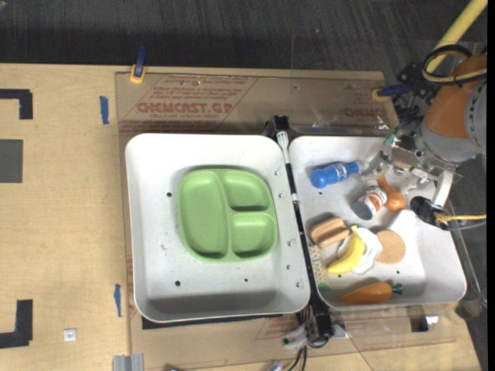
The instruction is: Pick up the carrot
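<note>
Carrot [366, 292] lying flat near front wall of right bin, long axis left-right, green end pointing right. Banana [348, 256] just behind. End effector [402, 178] w/ grip state unclear.

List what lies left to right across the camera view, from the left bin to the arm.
Green divided plate in the left bin → hot dog bun → banana → round tan cracker → hand over the right bin. The carrot lies along that bin's near wall.
</note>
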You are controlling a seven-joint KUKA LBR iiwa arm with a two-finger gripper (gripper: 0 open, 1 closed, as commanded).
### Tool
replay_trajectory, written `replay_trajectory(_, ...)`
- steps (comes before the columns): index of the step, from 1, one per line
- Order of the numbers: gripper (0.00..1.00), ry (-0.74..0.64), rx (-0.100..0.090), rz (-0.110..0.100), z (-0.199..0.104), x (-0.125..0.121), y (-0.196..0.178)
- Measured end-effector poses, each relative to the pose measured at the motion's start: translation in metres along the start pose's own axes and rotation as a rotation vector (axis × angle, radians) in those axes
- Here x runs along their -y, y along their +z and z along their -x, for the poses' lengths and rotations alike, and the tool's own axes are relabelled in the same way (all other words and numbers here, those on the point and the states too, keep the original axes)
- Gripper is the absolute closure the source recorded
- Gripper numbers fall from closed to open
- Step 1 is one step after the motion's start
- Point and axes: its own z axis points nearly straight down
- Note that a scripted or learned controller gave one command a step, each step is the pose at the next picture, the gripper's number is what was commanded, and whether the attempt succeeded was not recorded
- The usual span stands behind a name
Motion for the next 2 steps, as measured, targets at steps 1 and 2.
replay_trajectory(1, 0.00, 0.155, 0.024, 0.002, -0.006, 0.041, 0.003)
replay_trajectory(2, 1.00, 0.155, 0.029, 0.007, -0.003, 0.039, -0.010)
